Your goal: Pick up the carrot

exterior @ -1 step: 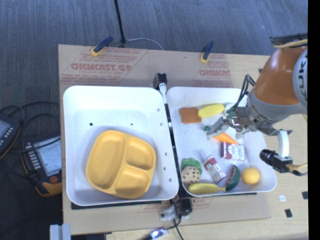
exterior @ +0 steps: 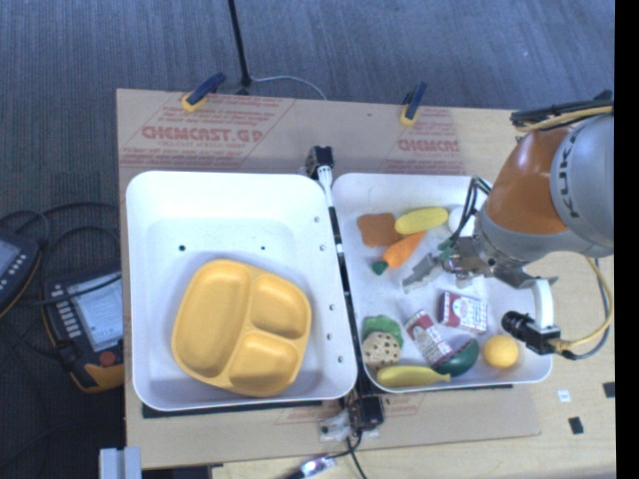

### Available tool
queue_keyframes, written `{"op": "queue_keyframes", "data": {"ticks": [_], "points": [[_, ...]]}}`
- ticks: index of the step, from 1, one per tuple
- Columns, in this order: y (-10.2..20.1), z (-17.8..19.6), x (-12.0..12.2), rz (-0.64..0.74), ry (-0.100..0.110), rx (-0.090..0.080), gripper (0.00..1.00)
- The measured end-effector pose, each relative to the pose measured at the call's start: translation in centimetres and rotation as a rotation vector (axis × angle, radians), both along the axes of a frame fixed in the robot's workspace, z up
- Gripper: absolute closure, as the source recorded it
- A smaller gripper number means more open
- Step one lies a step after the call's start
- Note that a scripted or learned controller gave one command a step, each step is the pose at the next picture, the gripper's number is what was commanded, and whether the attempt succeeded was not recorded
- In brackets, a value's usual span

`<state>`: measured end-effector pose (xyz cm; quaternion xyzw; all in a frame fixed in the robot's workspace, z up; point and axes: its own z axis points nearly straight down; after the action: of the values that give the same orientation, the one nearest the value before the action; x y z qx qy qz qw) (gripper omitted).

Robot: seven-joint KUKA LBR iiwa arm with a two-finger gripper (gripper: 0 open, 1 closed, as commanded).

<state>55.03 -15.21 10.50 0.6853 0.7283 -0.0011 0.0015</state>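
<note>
Lying just left of jaws (exterior: 427,270): carrot (exterior: 401,251).

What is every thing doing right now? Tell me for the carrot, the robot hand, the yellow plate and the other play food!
carrot: lying in the right bin, not picked up, beside the gripper.
gripper: low over the right bin, holding nothing.
yellow tray: right way up in the left bin.
banana: lying flat by the right bin's front wall.
lemon: resting in the front right corner.
cookie: lying flat.
</note>
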Motion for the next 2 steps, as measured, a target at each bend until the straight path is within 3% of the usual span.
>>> {"op": "queue_keyframes", "data": {"ticks": [1,2], "points": [[3.2,-1.5,6.9,-0.157,-0.009,-0.002,0.00],[3.2,-0.4,7.0,-0.155,-0.013,-0.004,1.00]]}}
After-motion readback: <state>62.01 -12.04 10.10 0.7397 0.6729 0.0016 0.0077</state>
